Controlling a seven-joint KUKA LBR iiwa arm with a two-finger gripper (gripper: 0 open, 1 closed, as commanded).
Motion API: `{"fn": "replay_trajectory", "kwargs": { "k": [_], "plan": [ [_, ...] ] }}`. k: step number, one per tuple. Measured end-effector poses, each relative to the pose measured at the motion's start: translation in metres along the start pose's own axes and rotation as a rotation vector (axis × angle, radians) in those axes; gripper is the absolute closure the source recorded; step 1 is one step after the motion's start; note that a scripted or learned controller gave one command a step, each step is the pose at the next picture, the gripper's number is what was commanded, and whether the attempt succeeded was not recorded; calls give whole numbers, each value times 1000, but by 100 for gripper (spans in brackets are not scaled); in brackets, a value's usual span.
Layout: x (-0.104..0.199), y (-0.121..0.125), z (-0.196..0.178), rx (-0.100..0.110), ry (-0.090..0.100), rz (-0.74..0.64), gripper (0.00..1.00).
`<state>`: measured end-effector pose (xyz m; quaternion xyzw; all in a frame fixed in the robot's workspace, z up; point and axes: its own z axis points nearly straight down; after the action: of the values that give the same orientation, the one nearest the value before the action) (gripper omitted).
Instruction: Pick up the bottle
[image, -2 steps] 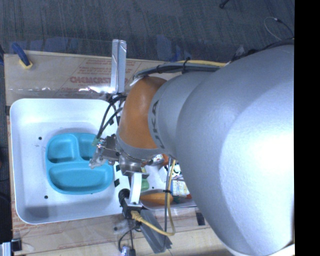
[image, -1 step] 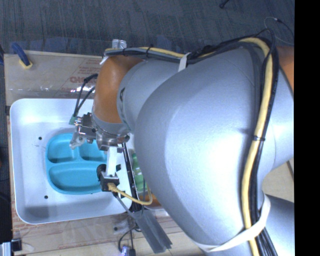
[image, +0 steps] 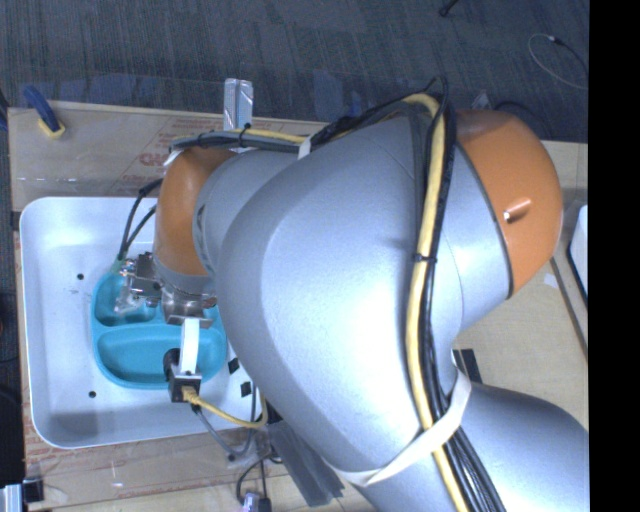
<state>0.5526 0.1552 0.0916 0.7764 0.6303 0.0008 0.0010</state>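
Observation:
A light blue plastic thing (image: 135, 360), apparently the bottle, lies in the left white bin (image: 50, 240), toward its middle. Its shape is partly hidden, and it shows as two rounded blue lobes. The gripper (image: 140, 292) hangs below the orange wrist band (image: 180, 225), right down over the upper lobe of the blue thing. The wrist and its cabling cover the gripper's tips. The big grey arm (image: 350, 300) hides the bin's right part.
A blue clamp (image: 40, 108) sits on the wooden bench's far left corner, and a small metal post (image: 238, 100) stands at the back edge. A yellow cable (image: 225, 415) loops over the bin's front rim. A sliver of the right bin (image: 580, 245) shows.

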Motion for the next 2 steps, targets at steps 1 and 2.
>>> {"fn": "replay_trajectory", "kwargs": {
  "k": [1, 2],
  "plan": [
    [4, -4, -36, 3, 0, -271, 0],
    [-5, -16, -7, -20, 9, -275, 0]
  ]
}}
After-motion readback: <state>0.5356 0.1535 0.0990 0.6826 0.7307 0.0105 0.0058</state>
